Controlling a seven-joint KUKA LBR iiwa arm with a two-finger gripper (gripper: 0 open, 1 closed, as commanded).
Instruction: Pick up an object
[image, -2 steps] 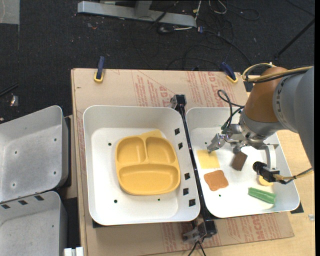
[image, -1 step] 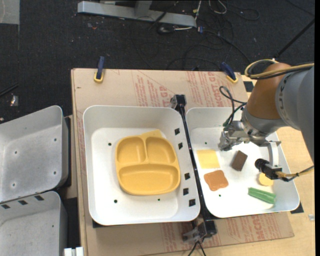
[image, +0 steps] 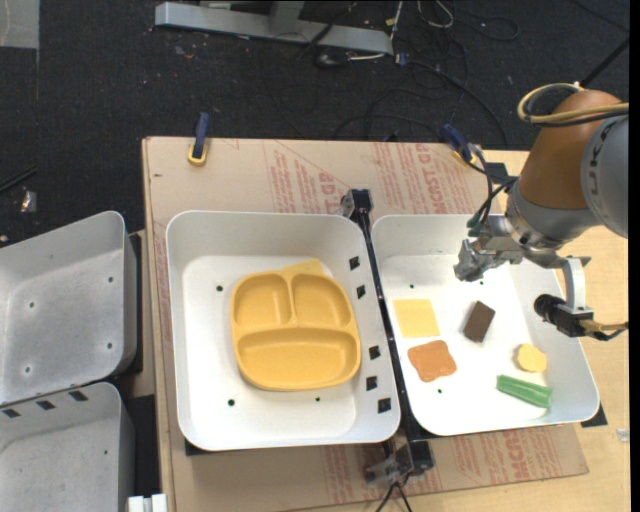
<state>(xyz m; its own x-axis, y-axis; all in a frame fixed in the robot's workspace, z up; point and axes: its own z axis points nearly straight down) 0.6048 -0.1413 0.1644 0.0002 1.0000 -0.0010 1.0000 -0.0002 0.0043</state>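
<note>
Five small items loose on floor of right bin (image: 585, 400), none held:
- brown block (image: 479, 321), tilted, near bin's middle, nearest to hand
- pale yellow square slice (image: 416, 318) toward bin's left wall, just right of divider
- orange-brown flat piece (image: 432, 360) just below yellow slice, apart from it or barely touching, hard to tell
- small yellow round piece (image: 530, 358) toward bin's right wall
- green stick-like piece (image: 524, 390) lying at a slant near bin's front right corner, just below yellow round piece

Hand (image: 472, 262) over back part of right bin, above brown block and apart from it; nothing seen between fingers; whether wide or narrow, cannot tell from this angle

Grey arm with orange band (image: 560, 165) reaching in from table's right edge, over bin's back right corner

Left bin (image: 190, 250) alongside, holding yellow compartment tray (image: 296, 332) roughly at its centre, three sections, flat on floor

Both bins on cardboard-covered table (image: 280, 175); blue clamp (image: 200, 138) at table's back left edge
</note>
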